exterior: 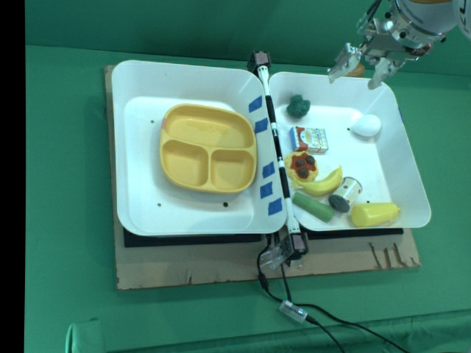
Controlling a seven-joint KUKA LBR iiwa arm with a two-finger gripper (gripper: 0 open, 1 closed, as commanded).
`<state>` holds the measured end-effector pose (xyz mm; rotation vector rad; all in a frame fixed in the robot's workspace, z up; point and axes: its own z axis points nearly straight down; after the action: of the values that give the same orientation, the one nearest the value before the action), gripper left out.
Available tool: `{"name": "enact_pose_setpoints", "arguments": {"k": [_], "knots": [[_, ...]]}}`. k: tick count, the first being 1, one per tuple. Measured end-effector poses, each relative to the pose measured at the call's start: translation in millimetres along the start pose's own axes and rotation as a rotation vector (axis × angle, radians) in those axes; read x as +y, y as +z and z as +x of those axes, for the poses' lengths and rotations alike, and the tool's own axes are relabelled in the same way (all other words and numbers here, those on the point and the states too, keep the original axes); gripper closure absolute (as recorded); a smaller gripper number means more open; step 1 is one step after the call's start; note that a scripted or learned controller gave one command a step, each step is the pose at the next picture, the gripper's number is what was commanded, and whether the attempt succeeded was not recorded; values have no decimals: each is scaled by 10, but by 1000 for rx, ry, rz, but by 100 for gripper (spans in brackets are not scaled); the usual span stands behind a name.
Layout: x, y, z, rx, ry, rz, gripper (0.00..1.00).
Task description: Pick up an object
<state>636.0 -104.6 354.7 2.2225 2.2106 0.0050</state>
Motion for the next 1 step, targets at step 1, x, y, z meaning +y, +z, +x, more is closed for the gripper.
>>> {"name": "enact_pose_setpoints", "arguments": {"k": [1], "knots": [[-531,696,356,0,0,0,0]]}}
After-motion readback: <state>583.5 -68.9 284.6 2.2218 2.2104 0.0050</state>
